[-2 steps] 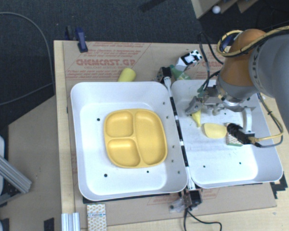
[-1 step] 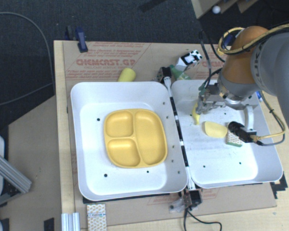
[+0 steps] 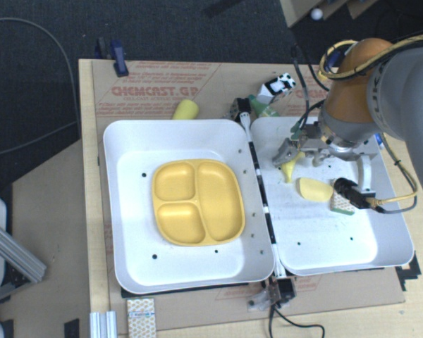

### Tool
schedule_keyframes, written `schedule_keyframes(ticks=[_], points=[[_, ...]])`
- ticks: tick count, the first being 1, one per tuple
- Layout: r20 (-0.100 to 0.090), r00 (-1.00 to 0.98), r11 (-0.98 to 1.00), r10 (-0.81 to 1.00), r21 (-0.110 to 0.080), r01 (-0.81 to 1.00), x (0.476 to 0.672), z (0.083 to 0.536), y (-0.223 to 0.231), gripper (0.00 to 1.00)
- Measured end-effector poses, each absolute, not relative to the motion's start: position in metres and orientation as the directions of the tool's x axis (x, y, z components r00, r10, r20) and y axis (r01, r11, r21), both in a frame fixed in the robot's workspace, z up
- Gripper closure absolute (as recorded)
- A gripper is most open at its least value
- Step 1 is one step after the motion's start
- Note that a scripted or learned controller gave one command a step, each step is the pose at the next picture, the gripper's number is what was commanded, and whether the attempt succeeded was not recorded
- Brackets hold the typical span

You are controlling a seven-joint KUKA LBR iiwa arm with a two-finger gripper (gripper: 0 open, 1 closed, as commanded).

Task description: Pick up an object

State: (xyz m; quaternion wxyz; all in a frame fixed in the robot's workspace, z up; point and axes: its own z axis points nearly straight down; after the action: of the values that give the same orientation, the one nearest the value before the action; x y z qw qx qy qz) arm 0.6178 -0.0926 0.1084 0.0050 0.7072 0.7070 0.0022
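Banana (image 3: pixel 289 169) lies in the right bin (image 3: pixel 324 248) under the gripper (image 3: pixel 294 155), fingers spread wide; closing off-centre could nudge it aside

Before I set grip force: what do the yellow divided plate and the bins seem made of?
Yellow divided plate: looks like moulded plastic, matte to satin, with soft rounded compartment ridges. Left bin and right bin: seemingly thin formed white plastic, smooth with a slight sheen and rounded corners.
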Motion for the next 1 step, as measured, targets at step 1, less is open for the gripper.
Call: schedule_keyframes(ticks=[1], points=[[0.000, 0.000, 0.000, 1.000, 0.001, 1.000, 0.6389, 0.0846, -0.1080, 0.00]])
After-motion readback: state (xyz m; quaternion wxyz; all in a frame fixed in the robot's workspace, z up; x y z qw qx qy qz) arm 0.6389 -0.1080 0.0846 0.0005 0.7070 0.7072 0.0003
